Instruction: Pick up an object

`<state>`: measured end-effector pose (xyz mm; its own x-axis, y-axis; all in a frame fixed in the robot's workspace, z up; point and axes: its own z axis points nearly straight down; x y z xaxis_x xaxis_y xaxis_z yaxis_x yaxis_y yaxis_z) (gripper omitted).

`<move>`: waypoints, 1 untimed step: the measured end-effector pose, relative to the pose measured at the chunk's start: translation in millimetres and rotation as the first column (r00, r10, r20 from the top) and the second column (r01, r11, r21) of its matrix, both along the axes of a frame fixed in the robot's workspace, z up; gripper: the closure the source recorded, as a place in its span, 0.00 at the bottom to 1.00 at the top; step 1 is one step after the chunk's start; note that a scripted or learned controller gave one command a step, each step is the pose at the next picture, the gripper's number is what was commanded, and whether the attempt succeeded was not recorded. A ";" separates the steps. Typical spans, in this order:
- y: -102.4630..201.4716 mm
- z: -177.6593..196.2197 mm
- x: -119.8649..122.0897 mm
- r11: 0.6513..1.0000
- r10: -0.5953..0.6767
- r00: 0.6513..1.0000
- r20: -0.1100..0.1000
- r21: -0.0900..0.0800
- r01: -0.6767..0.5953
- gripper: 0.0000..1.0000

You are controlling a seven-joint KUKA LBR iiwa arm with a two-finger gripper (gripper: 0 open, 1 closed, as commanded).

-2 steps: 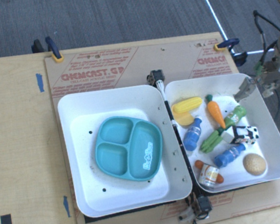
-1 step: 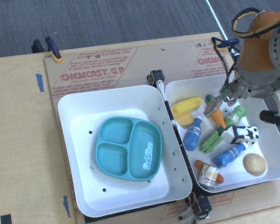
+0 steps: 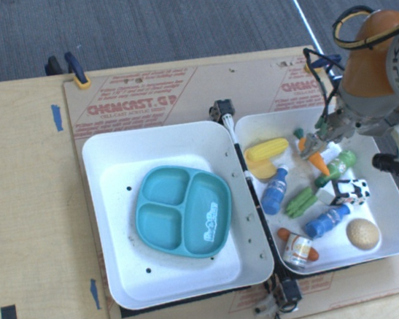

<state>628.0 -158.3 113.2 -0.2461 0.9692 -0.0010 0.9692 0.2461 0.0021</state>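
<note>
The right bin (image 3: 393, 198) holds a jumble of toys: a yellow corn cob (image 3: 266, 151), an orange carrot (image 3: 318, 161), a green bottle (image 3: 341, 164), a black-and-white cow (image 3: 353, 190), two blue bottles (image 3: 275, 191) (image 3: 327, 221), a green pod (image 3: 300, 202), a bread roll (image 3: 363, 234) and a can (image 3: 298, 249). My gripper (image 3: 327, 131) reaches down from the right over the bin's far part, just above the carrot and the green bottle. The wrist hides its tips.
The left bin (image 3: 109, 197) carries a teal divided plate (image 3: 183, 210). A black clamp (image 3: 221, 109) sits where the two bins meet at the back. Cables loop around the orange band (image 3: 369, 57) at the right.
</note>
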 end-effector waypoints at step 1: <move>55.4 -27.1 -54.9 0.997 0.080 0.997 0.001 0.001 -0.080 1.00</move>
